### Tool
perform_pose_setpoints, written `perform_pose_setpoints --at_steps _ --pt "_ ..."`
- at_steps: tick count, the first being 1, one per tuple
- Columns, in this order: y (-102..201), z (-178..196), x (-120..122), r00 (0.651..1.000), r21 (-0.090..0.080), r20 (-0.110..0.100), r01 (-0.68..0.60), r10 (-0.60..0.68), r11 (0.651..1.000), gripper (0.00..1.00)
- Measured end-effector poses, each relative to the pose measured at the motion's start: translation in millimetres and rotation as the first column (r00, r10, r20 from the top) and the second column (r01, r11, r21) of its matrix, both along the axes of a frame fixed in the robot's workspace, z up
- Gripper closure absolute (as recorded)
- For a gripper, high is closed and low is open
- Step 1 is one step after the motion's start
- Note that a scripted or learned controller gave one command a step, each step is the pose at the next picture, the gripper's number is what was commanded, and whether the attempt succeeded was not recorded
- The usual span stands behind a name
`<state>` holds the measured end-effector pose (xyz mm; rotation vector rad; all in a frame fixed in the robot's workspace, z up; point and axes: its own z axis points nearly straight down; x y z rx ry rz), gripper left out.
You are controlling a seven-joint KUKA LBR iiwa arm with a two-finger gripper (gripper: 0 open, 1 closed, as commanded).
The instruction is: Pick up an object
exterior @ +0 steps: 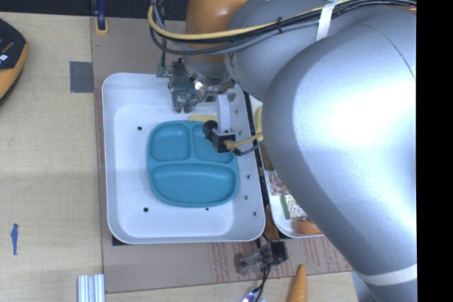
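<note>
Here, a blue plastic tray (191, 166) with rounded corners is seen lying flat on the floor of the left white bin (117, 152). It is divided into three compartments: two smaller ones along its far side and one wide one along its near side. Its surface is a uniform teal blue, and nothing is seen lying in the compartments.

The tray is placed towards the right of the bin floor. A strip of bare white floor is left along its left and near sides, while its right edge is set close to the bin's right wall. A pale yellow edge (204, 119) is glimpsed just beyond the tray's far side, under the arm. The right white bin (283, 226) is mostly covered by the grey arm (340, 131); a few small items (294, 212) are made out along its near corner, too hidden to be named. On the bench to the near side, an orange carrot-like piece (299, 284) is seen.

The gripper (185, 104) is held over the far part of the left bin, just beyond the tray's far edge, below the orange band (216, 0). Its tips are pointed down near the bin floor, but whether they are spread or closed cannot be told from this angle. Nothing is seen between them.
</note>
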<state>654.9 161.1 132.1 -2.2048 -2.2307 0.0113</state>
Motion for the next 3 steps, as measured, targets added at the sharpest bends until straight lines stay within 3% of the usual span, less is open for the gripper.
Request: perform_pose_setpoints --at_steps 1,2,3 --pt "55.6 203.4 3.2 1.000 0.008 0.024 0.001 -0.001 1.000 0.00" --pt "50.1 90.1 -0.7 1.000 -0.005 -0.005 0.006 -0.006 1.000 0.00" --pt "50.8 108.1 1.2 1.000 -0.003 0.003 0.001 -0.001 1.000 1.00"
